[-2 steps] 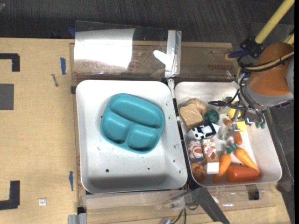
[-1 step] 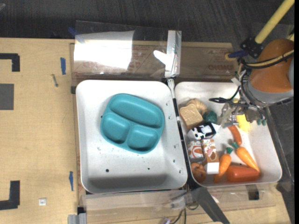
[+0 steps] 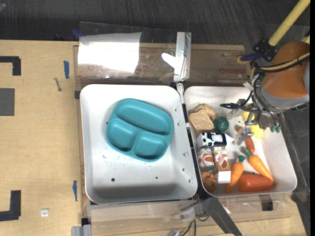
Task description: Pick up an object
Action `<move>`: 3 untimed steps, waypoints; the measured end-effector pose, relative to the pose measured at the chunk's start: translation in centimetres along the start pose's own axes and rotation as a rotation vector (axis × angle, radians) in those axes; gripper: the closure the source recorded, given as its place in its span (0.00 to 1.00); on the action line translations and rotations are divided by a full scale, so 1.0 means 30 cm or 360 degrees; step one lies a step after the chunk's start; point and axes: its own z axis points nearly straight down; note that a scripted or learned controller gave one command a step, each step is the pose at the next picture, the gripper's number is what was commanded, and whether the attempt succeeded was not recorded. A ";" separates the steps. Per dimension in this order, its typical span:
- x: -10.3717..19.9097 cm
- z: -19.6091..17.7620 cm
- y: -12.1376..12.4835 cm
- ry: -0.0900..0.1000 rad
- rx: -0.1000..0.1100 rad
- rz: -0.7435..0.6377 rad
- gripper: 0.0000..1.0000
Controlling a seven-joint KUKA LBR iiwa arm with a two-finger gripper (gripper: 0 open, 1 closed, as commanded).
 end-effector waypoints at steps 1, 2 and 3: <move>0.100 0.042 -0.073 0.0021 -0.0004 0.0081 0.00; 0.166 0.040 -0.064 0.0020 0.0002 0.0435 0.00; 0.396 0.032 -0.202 0.0003 0.0007 0.0350 0.00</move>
